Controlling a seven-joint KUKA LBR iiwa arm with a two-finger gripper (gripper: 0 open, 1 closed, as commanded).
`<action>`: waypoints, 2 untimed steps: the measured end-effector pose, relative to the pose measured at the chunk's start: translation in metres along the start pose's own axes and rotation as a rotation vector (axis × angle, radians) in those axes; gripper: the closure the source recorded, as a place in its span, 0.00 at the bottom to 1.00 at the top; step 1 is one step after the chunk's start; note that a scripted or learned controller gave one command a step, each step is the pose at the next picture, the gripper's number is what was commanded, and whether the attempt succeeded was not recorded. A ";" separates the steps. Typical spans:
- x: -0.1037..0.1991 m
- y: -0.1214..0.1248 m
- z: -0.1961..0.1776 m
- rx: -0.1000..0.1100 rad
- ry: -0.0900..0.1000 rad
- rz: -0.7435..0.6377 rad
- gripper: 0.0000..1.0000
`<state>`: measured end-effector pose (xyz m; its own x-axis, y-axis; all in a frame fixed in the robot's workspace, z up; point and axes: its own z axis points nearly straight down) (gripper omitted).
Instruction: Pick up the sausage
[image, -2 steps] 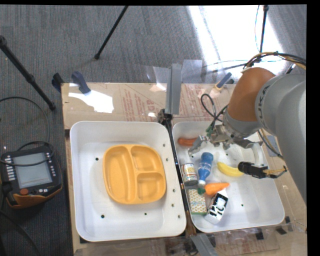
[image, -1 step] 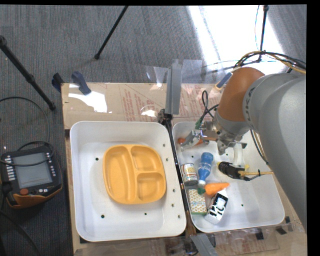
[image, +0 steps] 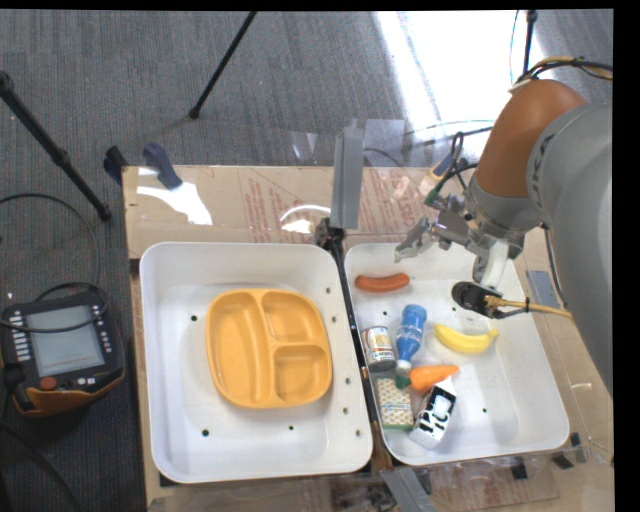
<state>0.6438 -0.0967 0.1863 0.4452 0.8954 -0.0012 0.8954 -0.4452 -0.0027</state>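
Currently: sausage lies far-left in right bin, beside can and bottle. My end effector hovers right of it; grip state indiscernible.

The arm runs off the right edge, and the end effector's finger spacing is unreadable.

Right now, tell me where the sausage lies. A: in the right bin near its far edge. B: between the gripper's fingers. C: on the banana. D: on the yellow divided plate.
A: the sausage rests on the right bin floor near its far edge, apart from the banana.
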 end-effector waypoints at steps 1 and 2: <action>0.003 -0.001 0.092 -0.011 0.007 0.029 0.00; 0.032 -0.016 -0.001 -0.001 0.001 -0.396 0.00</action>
<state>0.6441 -0.0611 0.1871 0.0653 0.9979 0.0003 0.9979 -0.0653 -0.0015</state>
